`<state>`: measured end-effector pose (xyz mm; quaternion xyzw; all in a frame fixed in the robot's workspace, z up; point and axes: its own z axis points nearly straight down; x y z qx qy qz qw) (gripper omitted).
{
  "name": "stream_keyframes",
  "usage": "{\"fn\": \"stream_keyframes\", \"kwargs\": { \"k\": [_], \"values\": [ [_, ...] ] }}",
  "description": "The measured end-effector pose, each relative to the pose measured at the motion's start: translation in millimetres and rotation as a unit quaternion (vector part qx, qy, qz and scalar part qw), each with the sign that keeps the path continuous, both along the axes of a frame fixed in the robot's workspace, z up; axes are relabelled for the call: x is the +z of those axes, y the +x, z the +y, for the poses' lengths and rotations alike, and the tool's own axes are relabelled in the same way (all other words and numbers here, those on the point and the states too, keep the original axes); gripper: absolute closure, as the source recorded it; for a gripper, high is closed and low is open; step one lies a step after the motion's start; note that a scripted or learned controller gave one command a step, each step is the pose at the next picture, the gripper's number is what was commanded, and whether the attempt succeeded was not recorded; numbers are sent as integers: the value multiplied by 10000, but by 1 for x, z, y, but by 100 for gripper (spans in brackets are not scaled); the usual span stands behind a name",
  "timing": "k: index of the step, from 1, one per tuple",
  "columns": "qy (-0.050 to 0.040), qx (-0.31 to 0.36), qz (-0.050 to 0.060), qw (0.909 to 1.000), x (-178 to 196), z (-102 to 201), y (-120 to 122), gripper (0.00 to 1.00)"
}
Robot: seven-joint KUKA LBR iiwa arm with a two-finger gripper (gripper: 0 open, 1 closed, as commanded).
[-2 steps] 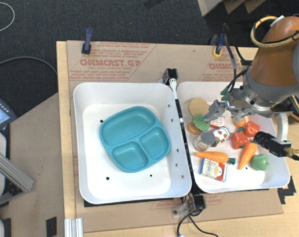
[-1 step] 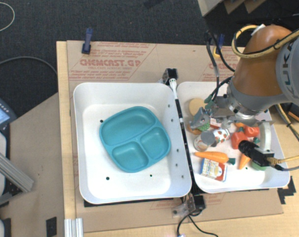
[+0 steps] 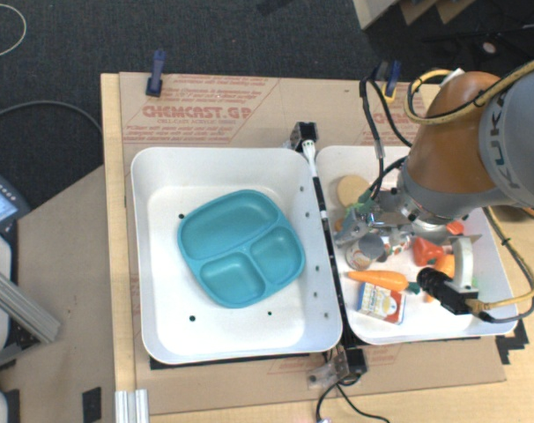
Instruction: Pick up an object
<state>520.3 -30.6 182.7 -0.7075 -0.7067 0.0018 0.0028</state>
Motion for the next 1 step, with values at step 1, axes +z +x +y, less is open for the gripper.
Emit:
{"fn": "stream_keyframes", "kwargs": {
  "k": [1],
  "values": [
    [-13, -1, -44, 10000, 2, -13, 17, 0]
  ]
}}
